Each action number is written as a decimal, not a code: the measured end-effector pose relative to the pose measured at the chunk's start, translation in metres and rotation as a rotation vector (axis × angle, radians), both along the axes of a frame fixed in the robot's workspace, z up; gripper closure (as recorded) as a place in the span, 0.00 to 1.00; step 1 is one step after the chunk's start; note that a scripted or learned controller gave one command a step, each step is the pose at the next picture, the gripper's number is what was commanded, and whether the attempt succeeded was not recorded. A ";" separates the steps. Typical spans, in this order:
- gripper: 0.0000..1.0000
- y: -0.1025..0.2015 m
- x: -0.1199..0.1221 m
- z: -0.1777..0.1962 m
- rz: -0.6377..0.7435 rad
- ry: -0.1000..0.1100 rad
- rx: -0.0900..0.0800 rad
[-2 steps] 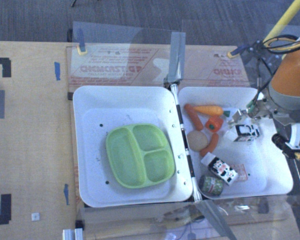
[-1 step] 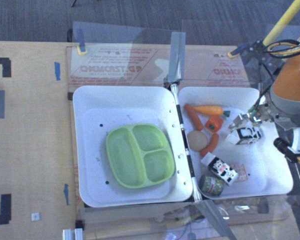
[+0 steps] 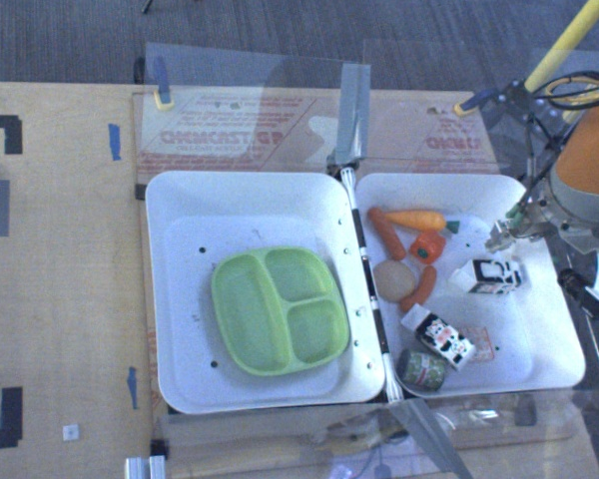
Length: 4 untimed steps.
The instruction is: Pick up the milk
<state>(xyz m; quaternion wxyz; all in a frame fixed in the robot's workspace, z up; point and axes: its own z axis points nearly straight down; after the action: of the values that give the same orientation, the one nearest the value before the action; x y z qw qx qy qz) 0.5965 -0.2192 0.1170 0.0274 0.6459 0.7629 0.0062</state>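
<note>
The hand (image 3: 506,234) hovers at the right bin's (image 3: 559,367) far right edge, just above a milk carton (image 3: 491,276); its state cannot be told. A second carton (image 3: 441,339) lies near the front edge. A green tray (image 3: 280,309) sits in the left bin (image 3: 180,218).

Wooden bench (image 3: 60,297) w/ two white bins side by side: left bin (image 3: 170,297), right bin (image 3: 549,347).

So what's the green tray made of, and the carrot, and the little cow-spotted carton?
The green tray looks like matte plastic: one even colour, with smooth moulded compartments. The carrot seems to be toy plastic, too evenly orange and smooth to be real. The cow-spotted carton could be printed card or plastic; it is too small to tell.
</note>
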 end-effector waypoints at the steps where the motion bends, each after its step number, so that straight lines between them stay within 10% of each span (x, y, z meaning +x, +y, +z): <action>1: 0.00 0.006 0.001 -0.002 0.007 0.005 0.009; 2: 0.00 0.007 -0.031 -0.014 0.031 0.005 0.019; 3: 1.00 -0.003 -0.030 0.000 0.024 -0.007 -0.003; 4: 0.00 0.004 -0.029 -0.002 0.033 -0.001 0.009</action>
<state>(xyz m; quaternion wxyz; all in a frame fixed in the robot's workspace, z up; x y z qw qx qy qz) 0.5679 -0.2147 0.1153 0.0248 0.6334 0.7734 0.0102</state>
